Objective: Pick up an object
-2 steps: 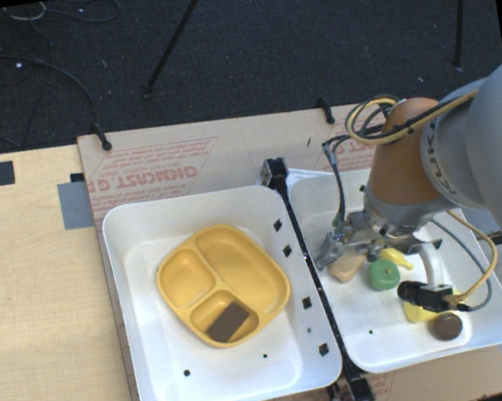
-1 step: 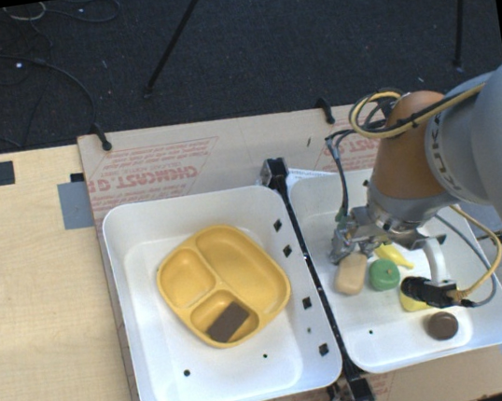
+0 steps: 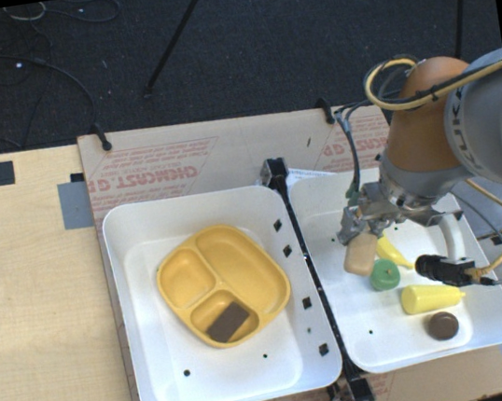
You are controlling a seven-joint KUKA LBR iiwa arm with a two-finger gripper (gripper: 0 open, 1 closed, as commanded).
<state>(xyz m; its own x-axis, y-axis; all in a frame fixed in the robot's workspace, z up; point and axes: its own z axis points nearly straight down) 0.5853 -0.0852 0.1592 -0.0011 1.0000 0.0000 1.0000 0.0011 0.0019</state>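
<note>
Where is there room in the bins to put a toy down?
Left bin: bare floor along the front, below the yellow tray, and a strip on its left. Right bin: a bare patch at the front left, below the green piece. It is crowded near the hand, among the tan block, yellow cone and brown disc.

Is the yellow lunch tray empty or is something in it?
Not empty. The yellow tray in the left bin holds a brown block in its bottom compartment; the other compartments look bare.
</note>
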